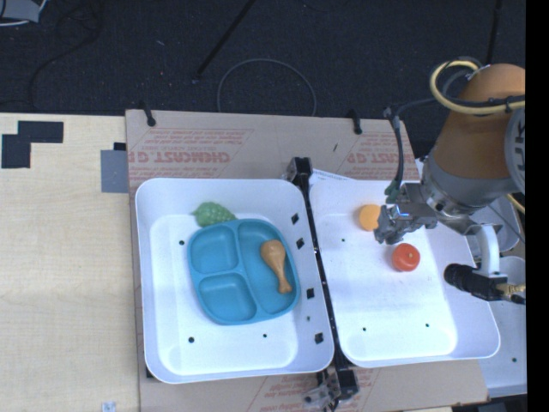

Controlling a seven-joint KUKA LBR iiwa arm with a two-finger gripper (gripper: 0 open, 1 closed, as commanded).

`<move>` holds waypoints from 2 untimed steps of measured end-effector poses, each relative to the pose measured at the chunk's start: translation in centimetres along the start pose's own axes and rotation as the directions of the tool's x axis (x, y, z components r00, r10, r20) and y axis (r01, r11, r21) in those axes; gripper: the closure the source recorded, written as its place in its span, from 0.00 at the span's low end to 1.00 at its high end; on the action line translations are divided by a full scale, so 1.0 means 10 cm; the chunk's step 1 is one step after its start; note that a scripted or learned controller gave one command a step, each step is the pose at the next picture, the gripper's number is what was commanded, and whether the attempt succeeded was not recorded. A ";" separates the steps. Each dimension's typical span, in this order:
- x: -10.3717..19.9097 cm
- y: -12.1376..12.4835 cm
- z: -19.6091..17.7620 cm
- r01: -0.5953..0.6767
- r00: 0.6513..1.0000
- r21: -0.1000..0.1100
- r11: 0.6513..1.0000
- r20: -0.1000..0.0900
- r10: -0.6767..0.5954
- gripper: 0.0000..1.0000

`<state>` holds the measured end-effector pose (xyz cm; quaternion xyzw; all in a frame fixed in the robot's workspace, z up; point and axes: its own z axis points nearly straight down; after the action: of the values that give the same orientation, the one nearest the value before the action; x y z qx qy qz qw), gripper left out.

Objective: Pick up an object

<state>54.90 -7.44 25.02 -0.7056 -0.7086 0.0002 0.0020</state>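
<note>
Left bin [163, 230]: holds a blue divided tray [240, 273] with three compartments, set a little toward the bin's right side.
Tray contents: a tan drumstick-shaped toy [276, 263] lies in the right-hand compartment, thick end toward the far side; the two left compartments show bare blue.
Beside the tray: a green leafy piece [213, 214] rests on the bin floor at the tray's far-left corner, touching or just overlapping its rim.
Open room, left bin: bare white floor runs along the near and left walls.
Divider: the two bins meet at a black clamp strip [310, 264] running from far to near.
Right bin [412, 333]: holds an orange ball-like object [369, 217] near the far side and a red tomato-like object [406, 257] just right of and nearer than it; the two sit apart.
Open room, right bin: the near half of the floor is bare.
Arm: the grey arm with its orange band [480, 101] reaches in from the right, wrist angled down and leftward.
Gripper [391, 227]: sits low between the orange object and the red one, just beside both; nothing is seen between its fingers, and whether it is spread or closed cannot be told.
</note>
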 end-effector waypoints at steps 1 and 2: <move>0.61 -0.15 0.08 0.000 1.000 0.002 1.000 0.000 0.000 1.00; 1.09 -0.26 0.23 0.000 1.000 0.003 1.000 0.001 0.000 1.00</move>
<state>52.28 3.47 22.79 -0.7057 -0.7085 0.0013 0.0027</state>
